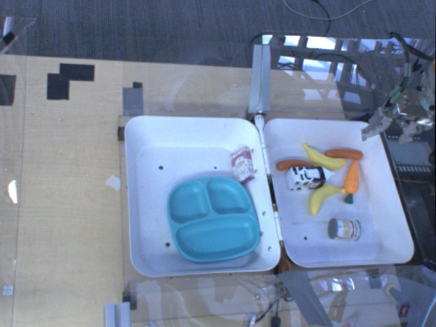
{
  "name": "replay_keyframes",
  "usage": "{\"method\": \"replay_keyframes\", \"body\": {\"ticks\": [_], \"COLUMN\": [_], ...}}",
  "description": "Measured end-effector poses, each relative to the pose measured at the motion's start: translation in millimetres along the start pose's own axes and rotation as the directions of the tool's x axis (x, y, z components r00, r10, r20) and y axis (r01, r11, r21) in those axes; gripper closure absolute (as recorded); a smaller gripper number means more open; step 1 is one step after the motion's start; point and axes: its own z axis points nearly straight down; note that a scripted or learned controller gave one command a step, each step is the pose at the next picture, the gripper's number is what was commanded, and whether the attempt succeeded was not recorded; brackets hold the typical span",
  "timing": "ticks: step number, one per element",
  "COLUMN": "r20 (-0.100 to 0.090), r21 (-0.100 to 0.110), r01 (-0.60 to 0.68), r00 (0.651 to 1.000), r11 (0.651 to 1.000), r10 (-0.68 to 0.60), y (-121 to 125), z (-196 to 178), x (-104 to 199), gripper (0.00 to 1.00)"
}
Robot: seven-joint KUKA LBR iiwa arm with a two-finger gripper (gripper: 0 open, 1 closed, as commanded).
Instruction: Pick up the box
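A small red and white box lies in the left bin, against its right wall, just above the blue plate. A black and white carton lies on its side in the right bin among the food items. My gripper hangs at the upper right, over the far right corner of the right bin. It is well away from both the box and the carton. Cables and metal framing behind it blur its outline.
A blue divided plate takes up the lower middle of the left bin. The right bin holds two bananas, two sausages, a carrot and a small can. A metal post stands between the bins at the back.
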Motion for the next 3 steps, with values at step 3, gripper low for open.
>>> {"method": "replay_keyframes", "body": {"ticks": [3], "r20": [-0.009], "r21": [0.006], "r01": [0.074], "r00": [0.997], "r11": [0.997], "r10": [-0.073], "y": [61], "z": [177], "x": [14], "gripper": [0.00]}}
